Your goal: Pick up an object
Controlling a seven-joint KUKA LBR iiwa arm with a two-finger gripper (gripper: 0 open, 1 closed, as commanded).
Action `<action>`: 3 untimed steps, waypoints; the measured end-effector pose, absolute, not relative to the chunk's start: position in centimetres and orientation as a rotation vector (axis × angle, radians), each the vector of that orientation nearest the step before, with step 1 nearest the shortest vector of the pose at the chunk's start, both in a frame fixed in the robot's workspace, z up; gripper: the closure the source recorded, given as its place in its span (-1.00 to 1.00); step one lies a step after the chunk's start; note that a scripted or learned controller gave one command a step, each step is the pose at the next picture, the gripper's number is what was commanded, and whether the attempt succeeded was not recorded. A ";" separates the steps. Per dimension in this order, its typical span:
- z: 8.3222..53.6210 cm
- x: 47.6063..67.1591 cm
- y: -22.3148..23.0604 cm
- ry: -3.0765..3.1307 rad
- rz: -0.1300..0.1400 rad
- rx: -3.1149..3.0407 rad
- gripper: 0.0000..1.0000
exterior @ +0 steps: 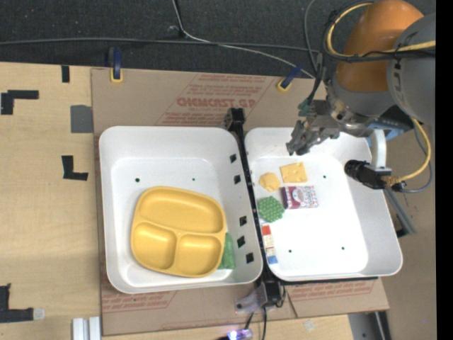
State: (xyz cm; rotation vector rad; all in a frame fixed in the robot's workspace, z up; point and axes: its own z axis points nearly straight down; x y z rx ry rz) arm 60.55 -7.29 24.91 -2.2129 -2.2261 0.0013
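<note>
Grey arm (pixel 417 62), orange band, looping black cables, dark claw (pixel 301 142).

Two white bins sit side by side on the desk: the left bin (pixel 113 190) and the right bin (pixel 368 239). The left bin holds one yellow divided tray (pixel 177 231) and one green item (pixel 228 252) tucked at the tray's 3 o'clock edge. The right bin holds five small things: one yellow square piece (pixel 294 172), one yellow rounded piece (pixel 269 182), one purple packet (pixel 300 197), one green knobbly piece (pixel 270 208), and one slim red-and-blue item (pixel 268 242) at the bin's 8 o'clock.
</note>
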 end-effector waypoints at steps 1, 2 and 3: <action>25.3 58.9 -1.7 -2.227 0.000 -2.211 1.00; 25.5 57.5 3.1 -2.226 0.001 -2.212 1.00; 23.7 55.1 7.9 -2.225 0.005 -2.212 1.00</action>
